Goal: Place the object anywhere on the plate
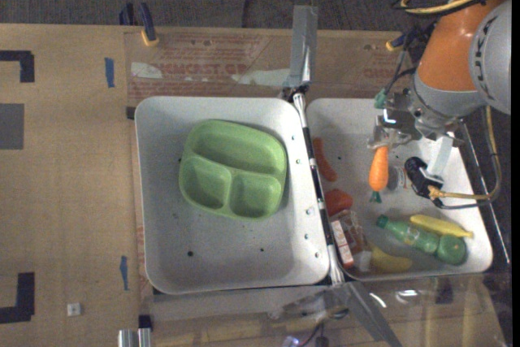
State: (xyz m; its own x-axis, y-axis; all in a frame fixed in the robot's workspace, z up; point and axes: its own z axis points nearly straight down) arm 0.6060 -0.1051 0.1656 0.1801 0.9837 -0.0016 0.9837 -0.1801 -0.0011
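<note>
A green three-compartment plate point(234, 168) lies in the left bin point(162, 256), up and left of the bin's middle, with nothing on it. My gripper point(382, 140) hangs over the upper middle of the right bin point(479, 252). An orange toy carrot point(379, 169) points down from its fingertips, green end lowest. The fingers look shut on the carrot's top end. The carrot sits well to the right of the plate, past the wall between the two bins.
More things lie in the right bin: a thin red-orange piece point(324, 160) and a red lump point(339, 200) by the left wall, a small packet point(348, 236), a green bottle point(418, 238), a yellow banana point(439, 225) and a yellow piece point(392, 262).
</note>
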